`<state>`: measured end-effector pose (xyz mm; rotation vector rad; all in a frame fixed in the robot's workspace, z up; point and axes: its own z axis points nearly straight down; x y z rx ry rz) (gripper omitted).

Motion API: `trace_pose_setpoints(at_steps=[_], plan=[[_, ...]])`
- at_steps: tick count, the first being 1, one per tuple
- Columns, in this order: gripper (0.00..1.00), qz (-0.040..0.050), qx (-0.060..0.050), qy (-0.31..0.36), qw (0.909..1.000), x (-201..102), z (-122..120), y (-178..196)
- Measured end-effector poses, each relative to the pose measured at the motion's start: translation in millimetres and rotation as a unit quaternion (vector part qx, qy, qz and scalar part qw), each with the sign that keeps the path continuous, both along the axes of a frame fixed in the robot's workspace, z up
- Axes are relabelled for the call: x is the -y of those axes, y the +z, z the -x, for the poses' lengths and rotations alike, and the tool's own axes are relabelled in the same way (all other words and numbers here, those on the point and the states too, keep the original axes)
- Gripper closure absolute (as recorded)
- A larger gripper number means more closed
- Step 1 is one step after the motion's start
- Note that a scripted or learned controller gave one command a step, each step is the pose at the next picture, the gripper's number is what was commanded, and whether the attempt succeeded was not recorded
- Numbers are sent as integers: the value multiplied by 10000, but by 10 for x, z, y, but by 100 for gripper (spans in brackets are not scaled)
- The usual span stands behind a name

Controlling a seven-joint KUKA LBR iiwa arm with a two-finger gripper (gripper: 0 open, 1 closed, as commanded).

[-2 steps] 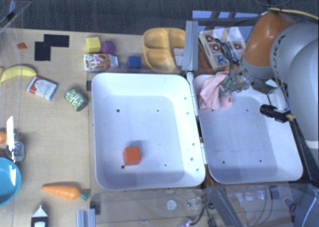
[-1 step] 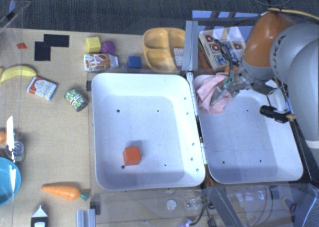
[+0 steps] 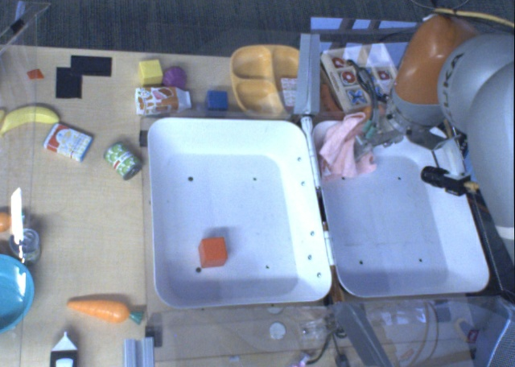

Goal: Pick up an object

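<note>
A pink cloth (image 3: 342,150) lies bunched in the far left corner of the right bin (image 3: 410,273), partly against the bin's wall. My gripper (image 3: 372,135) hangs right at the cloth's right edge, and its tips are lost against the folds. The grey arm with its orange band (image 3: 426,55) reaches in from the upper right. A small orange-red cube (image 3: 213,252) sits in the near left part of the left bin (image 3: 233,140), far from the gripper.
Behind the bins stand a yellow divided dish (image 3: 261,80), a blue cube (image 3: 216,100), a small carton (image 3: 161,100) and a patterned box (image 3: 350,76). On the bench at left lie a banana (image 3: 28,118), a can (image 3: 123,160) and a carrot (image 3: 100,309).
</note>
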<state>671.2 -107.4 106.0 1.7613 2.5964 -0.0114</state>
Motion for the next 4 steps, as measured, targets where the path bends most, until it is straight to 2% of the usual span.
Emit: trace_pose_setpoints(at_steps=[1,2,3,4], plan=[[0,-5,-17,2,10000,-3,6,-3],[0,-19,-50,173,9998,-100,34,-168],[100,-19,19,208,9998,-128,-6,-64],[0,-33,-44,206,9998,-131,20,-83]])
